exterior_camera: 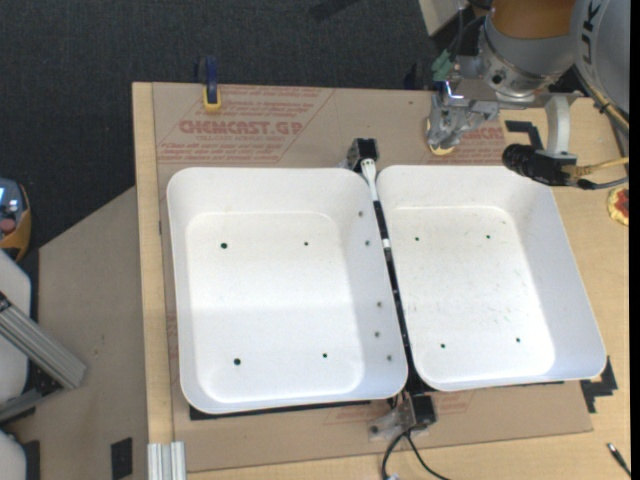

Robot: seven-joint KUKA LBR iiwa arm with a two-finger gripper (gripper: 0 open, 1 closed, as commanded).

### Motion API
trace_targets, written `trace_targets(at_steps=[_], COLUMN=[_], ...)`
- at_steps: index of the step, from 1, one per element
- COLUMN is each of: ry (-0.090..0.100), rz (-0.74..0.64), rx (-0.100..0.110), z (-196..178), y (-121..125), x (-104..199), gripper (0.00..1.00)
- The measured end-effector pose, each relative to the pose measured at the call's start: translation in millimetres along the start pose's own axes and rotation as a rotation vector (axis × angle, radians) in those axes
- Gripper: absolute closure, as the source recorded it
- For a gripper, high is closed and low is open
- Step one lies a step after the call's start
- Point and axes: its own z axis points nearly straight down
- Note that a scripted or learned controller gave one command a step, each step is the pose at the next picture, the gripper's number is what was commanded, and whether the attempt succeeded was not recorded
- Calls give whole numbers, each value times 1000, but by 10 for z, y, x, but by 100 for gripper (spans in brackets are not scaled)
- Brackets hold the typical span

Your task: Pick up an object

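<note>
- White left bin [270,298] and right bin [470,298] sit side by side on the bench [260,118].
- Claw [452,144] is over the bench behind the right bin; cannot tell if open or closed.
- Small tan object [439,149] is at the claw tip.

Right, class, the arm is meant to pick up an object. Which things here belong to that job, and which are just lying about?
Belongs to the job: gripper; left bin; right bin, the one nearer the gripper.
Just lying about: blue-and-yellow clamp; printed board; black clip between the bins; metal rail at far left.
</note>
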Motion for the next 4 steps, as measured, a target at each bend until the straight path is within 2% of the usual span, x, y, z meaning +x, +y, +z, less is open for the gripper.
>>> trace_targets(at_steps=[1,2,3,4], ry=[-3,0,-3,-3], rz=[2,-3,3,12], rx=[-27,5,3,-11], z=[-1714,-759,74,-661], y=[40,29,39,51], x=[334,1583,2223,1571], gripper=[100,100,100,100])
